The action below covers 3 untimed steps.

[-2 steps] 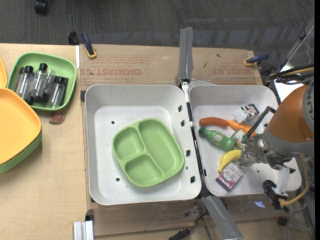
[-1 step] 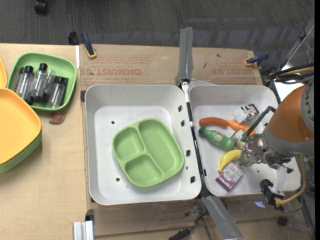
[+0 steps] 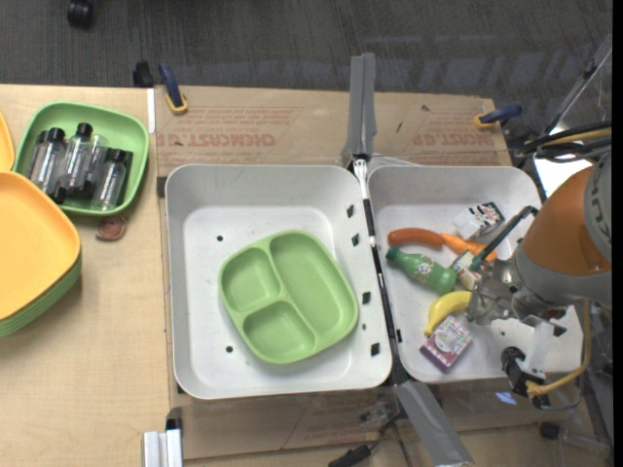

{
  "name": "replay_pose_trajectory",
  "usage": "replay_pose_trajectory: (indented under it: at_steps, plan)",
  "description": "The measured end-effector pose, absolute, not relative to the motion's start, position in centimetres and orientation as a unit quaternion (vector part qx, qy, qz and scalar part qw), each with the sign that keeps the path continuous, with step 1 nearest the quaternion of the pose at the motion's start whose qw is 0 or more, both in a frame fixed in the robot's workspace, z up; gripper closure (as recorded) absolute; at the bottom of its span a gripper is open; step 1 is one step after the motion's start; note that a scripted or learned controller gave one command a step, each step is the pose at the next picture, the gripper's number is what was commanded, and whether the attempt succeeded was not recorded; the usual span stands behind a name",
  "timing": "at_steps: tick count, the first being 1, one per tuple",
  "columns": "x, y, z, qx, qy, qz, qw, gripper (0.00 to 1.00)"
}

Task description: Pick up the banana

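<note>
banana (image 3: pixel 447 308) partly hidden under the arm (image 3: pixel 565 251), its right end covered.

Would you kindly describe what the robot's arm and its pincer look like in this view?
The arm is a thick rounded body, grey with a broad orange band above the wrist. Its pincer is a compact grey metal assembly. A white block sits below the wrist, where a yellow cable loops near a black fitting.

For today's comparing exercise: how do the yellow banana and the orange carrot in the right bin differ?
The curved yellow banana is short and stubby; the orange carrot is longer and slimmer. The banana lies nearer the bin's front, below the green bottle; the carrot lies above it. Both rest in the right white bin.
</note>
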State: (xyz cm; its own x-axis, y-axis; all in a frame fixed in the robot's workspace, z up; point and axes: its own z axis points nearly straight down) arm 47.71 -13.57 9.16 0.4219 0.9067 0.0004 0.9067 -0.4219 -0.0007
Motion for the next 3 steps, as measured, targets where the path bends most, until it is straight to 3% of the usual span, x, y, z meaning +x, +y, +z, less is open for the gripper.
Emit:
replay_pose_trajectory:
  at_steps: [3]
  plan:
    - [47.8,-11.8,9.2,-0.895,-0.446,-0.0007,0.0,1.0]
